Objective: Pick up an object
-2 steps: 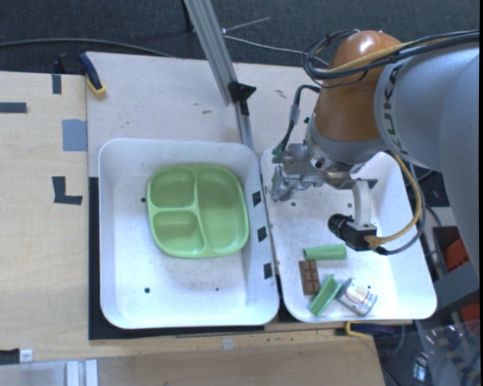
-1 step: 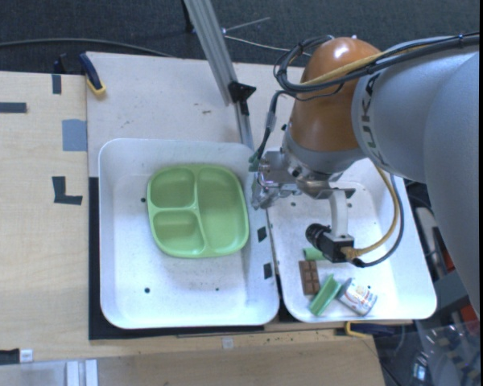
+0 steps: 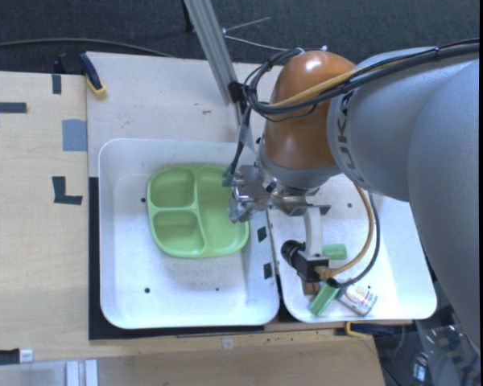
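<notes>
Green tray (image 3: 195, 211) in left bin (image 3: 121, 240) | our tool (image 3: 243, 202) at its rim, grip unclear | reaching; next, close and lift.

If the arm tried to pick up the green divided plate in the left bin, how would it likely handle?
The green divided plate looks like moulded plastic, so probably stiff and light for its size. It lies flat on the left bin, so it likely won't roll or tip, but may slide if pushed. Its thin raised rim seems the only place to pinch.
</notes>
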`<state>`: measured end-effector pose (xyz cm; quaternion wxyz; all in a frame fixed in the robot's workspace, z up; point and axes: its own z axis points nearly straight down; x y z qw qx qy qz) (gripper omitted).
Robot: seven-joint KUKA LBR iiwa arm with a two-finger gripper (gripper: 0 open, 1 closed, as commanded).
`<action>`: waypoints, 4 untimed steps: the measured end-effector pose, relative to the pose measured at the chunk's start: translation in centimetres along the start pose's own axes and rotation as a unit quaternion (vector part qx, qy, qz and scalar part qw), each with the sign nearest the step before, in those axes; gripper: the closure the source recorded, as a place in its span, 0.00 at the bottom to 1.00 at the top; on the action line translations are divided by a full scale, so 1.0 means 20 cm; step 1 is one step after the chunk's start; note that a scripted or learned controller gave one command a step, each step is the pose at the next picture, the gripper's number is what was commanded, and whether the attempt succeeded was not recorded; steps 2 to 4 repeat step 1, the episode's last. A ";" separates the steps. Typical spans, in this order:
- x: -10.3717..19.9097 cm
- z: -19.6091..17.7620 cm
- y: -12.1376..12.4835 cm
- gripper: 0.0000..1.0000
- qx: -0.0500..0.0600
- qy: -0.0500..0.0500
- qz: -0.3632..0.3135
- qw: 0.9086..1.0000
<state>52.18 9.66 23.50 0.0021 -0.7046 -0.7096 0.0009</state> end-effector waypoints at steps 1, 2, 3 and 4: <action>-0.02 0.00 0.01 0.00 -0.001 -0.001 0.002 1.000; -0.02 0.00 0.01 0.00 -0.001 -0.001 0.002 1.000; -0.02 0.00 0.01 0.00 -0.001 -0.001 0.002 1.000; -0.02 0.00 0.01 0.00 -0.001 -0.001 0.002 1.000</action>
